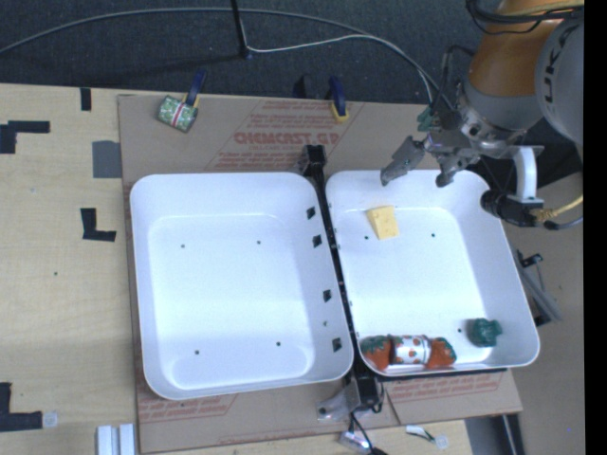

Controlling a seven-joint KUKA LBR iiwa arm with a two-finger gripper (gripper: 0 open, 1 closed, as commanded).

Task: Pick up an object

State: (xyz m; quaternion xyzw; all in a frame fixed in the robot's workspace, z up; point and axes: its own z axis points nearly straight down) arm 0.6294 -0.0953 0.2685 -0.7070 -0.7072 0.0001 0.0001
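My gripper [418,172] hangs over the far rim of the right bin [503,282], its two dark fingers spread apart and nothing between them. A yellow cheese-like block [383,223] lies on the bin floor just below and left of the fingers, apart from them. Along the near wall of the same bin lies a red and orange toy with a white label [410,352]. A small green object [484,331] rests in the near right corner.
The left bin [152,254] stands beside the right one, joined by black clips along the shared edge. A small green and white item [176,113] sits on the cardboard beyond the bins. Cables cross the dark floor behind.
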